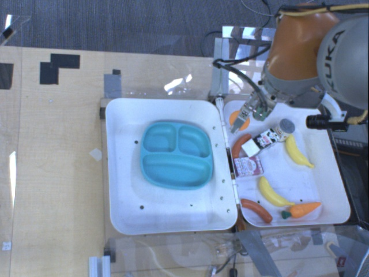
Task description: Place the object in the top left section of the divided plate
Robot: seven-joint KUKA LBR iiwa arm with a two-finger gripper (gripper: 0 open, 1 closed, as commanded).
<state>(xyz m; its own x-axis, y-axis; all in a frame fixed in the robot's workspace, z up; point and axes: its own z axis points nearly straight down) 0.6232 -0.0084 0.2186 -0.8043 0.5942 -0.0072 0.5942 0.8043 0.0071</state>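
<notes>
The grey arm (pixel 323 45) with its orange band reached in from the upper right of the frame, and its gripper (pixel 249 113) hung over the upper left corner of the right bin (pixel 337 209), just above a small orange object (pixel 237 119) lying beside the bin's left wall; how the tool stood, and whether it gripped that orange piece, could not be told from this slant. The blue divided plate (pixel 175 154) sat in the middle of the left bin (pixel 124 206), its two small sections toward the top of the frame and its one long section below them, with nothing lying in any of them. In the right bin a red sausage (pixel 239 145) lay along the left wall, a white block (pixel 250 148) and a pink packet (pixel 249 167) just beside it, a banana (pixel 297 152) further right, a second banana (pixel 273 193) below centre, and another sausage (pixel 256 210) and a carrot (pixel 302 210) near the bottom edge
</notes>
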